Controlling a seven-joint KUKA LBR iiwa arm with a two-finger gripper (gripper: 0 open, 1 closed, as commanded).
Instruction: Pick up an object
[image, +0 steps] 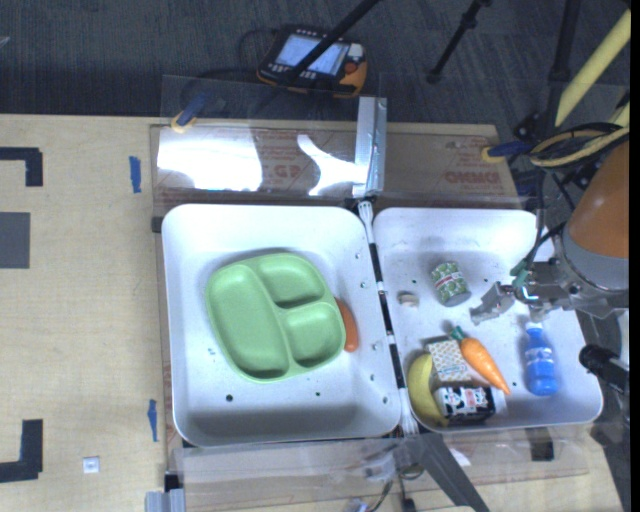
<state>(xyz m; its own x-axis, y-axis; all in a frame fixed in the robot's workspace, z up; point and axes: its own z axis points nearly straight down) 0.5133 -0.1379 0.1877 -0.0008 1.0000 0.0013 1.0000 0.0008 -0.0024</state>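
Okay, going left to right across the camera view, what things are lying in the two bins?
Green divided plate → small orange piece at its right edge → small tan bit → green can → tool → blue bottle. The banana, carton and carrot overlap, so they're left out.

Black handheld pendant (312, 60) beyond the bins (190, 300).

Bright, even overhead light fills the scene. Strong white glare washes over the clear plastic sheet (255, 160) just behind the left shallow white bin (190, 250). Focus is slightly soft, and shadows inside that bin are faint.
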